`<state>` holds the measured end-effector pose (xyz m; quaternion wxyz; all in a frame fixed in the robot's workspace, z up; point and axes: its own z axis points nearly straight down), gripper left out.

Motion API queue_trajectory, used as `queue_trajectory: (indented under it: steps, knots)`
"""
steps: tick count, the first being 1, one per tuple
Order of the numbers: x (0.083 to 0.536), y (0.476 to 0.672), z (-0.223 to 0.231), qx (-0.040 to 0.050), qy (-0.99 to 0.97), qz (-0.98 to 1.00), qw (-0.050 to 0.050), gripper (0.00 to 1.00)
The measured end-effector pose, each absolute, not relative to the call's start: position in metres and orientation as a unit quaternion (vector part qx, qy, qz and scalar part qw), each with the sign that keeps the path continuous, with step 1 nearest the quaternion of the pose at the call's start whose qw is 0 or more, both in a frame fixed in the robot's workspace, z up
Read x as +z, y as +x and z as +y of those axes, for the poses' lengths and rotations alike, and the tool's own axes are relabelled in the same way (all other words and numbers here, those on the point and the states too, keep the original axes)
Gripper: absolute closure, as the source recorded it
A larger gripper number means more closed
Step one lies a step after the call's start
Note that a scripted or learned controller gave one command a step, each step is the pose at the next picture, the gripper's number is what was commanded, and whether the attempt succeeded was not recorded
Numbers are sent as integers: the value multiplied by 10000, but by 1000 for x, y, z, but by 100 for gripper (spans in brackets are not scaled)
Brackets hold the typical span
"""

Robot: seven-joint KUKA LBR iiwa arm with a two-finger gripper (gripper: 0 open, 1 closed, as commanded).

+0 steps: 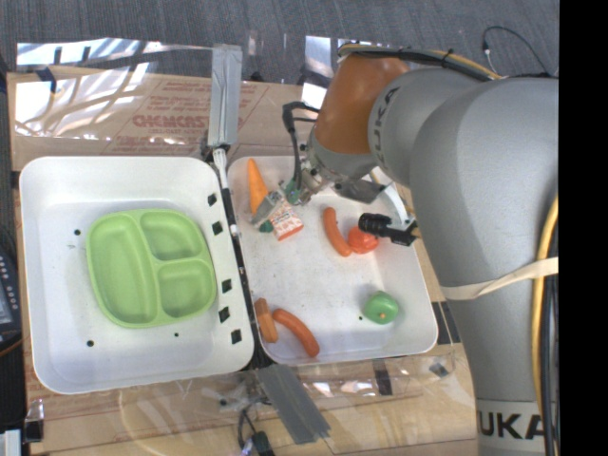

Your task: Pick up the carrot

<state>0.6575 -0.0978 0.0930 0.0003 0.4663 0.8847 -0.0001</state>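
1. Carrot [256,184] lies in right bin [418,297], upper left, near the divider
2. Tool [296,194] just right of carrot; its state can't be told, arm [446,150] hides much

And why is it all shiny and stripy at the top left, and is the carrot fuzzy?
In the camera view, light glares in pale stripes off the clear sheet over the cardboard, behind the left bin; the carrot in the right bin looks a little soft but easy to make out, the gripper beside it is small and dark, and the big grey arm looks blurry up close.
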Motion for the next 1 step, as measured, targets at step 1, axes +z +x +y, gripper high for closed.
queue_trajectory:
  steps: [1]
  knots:
    - [106, 659, -97, 6, 4643, 8857, 16, 100]
